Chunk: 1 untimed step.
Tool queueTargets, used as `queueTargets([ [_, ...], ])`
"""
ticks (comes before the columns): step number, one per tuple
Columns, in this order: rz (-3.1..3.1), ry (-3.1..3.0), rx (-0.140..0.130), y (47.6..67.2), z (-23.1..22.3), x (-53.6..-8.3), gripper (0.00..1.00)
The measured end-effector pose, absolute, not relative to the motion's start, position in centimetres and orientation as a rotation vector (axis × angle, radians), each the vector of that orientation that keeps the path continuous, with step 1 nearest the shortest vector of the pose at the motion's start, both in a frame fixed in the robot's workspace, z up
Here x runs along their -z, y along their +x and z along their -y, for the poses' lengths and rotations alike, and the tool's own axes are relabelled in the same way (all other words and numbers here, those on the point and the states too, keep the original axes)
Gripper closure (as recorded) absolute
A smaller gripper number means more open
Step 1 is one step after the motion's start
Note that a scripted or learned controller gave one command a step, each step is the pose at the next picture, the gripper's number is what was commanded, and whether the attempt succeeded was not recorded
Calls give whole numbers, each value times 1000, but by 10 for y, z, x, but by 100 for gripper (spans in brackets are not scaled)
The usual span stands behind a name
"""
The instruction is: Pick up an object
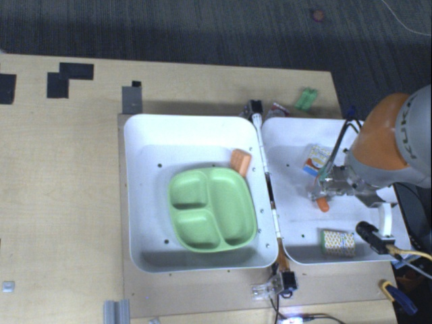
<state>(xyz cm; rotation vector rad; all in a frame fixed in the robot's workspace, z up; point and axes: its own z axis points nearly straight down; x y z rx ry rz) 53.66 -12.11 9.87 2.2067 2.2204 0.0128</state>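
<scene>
Camera view: gripper (327,192) sits low in the right bin (290,235) over a small orange object (324,206) — approach step, grip state indeterminate — next move calls for closure, then a vertical lift

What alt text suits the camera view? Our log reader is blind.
The arm's claw hangs low in the right bin over a small orange piece, near a carton and sponge. The left bin holds a green tray and an orange block.
</scene>
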Motion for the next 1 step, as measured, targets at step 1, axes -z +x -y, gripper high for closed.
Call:
queueTargets([
  [1, -2225, 2213, -6, 529, 66, -192, 100],
])
